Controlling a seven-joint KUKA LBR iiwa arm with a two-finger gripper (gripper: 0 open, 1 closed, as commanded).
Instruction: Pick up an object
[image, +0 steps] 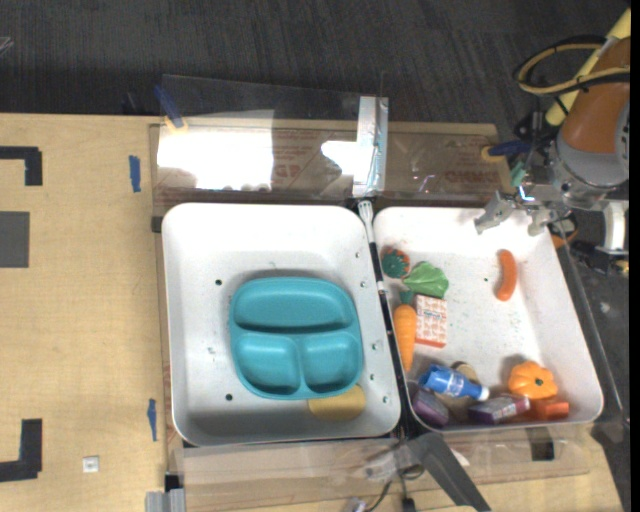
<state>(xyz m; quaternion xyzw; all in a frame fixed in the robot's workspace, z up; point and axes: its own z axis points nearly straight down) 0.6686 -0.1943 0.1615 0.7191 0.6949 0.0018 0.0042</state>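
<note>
My gripper (520, 215) hangs over the far right corner of the right bin (470, 240), open, with nothing between its fingers. Just below it an orange-red sausage (506, 274) lies on the bin floor. Along the bin's left side sit a teal and red ball (396, 263), a green leaf (425, 277), a red and white carton (431, 322) and a carrot (404, 335). At the front lie a blue bottle (452, 382), an orange pumpkin (531, 379), a purple item (432, 408) and a small reddish bottle (510, 408).
The left bin (190, 300) holds a teal divided tray (296, 335) and a tan block (336, 403) at its front. A clear plastic sheet (270, 150) stands behind the bins. Cables (560, 70) hang at the top right.
</note>
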